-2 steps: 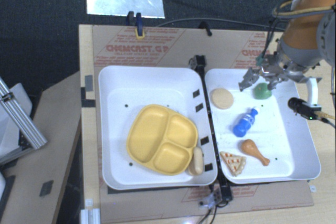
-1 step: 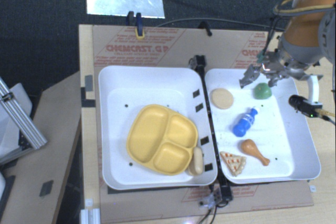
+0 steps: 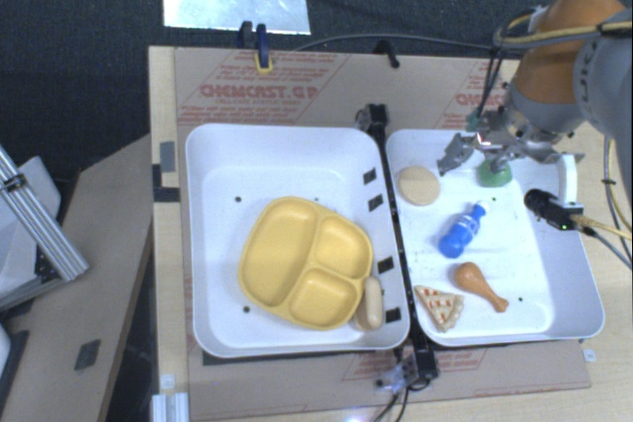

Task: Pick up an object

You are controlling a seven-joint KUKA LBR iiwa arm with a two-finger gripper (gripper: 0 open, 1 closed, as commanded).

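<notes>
Here I have the gripper (image 3: 473, 153) at the right bin's (image 3: 574, 311) far side, fingers spread and holding nothing, between the cookie (image 3: 418, 185) and green piece (image 3: 495, 175); next I must lower and close.

There are two white bins: the left bin (image 3: 213, 212) and the right bin (image 3: 564, 296). I count one yellow divided tray (image 3: 302, 262), one bread roll (image 3: 372, 303), one round cookie (image 3: 418, 185), one blue bottle (image 3: 461, 230), one drumstick (image 3: 479, 285), one pizza slice (image 3: 439, 306) and one green object (image 3: 495, 175).

bright, even overhead light; white bins (image 3: 297, 138) glare slightly, soft shadows, mild overall blur.
</notes>
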